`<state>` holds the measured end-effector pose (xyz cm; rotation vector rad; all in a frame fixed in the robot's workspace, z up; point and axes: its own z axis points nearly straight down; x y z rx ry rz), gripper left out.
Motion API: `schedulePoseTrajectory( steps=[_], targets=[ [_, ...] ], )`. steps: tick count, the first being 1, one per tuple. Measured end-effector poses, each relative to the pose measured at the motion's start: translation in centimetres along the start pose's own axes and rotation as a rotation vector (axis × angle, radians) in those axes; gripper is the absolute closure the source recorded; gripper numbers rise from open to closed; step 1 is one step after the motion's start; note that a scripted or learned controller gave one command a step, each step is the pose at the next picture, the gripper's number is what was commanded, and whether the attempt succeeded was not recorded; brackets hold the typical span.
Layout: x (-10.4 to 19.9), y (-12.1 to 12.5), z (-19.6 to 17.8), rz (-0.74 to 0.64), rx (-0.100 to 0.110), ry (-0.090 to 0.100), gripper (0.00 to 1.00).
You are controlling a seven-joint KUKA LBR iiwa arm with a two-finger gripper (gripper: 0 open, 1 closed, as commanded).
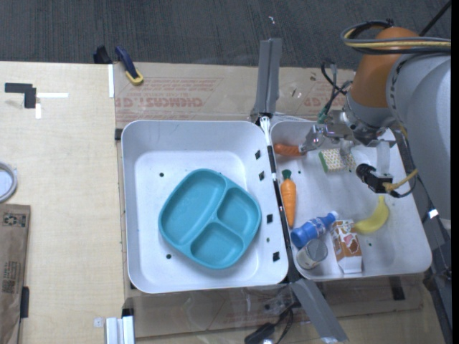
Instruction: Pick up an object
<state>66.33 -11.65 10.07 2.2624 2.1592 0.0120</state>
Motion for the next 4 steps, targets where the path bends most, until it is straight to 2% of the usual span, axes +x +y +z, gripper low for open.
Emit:
schedulePoseTrajectory(
  steps=[1,2,3,4],
  targets=[
    [0.0,-7.7,0.0,0.003,0.003,0.001,0.0],
    [1.6,-11.1,-0.1,-0.132,-0.003,-0.001,0.0],
    [1.3,-11.0,-1.0,-0.126,-0.006,-0.005,1.0],
    [1.3,-11.0,-1.1,-0.127,-0.006,-0.005,0.0]
  ],
)
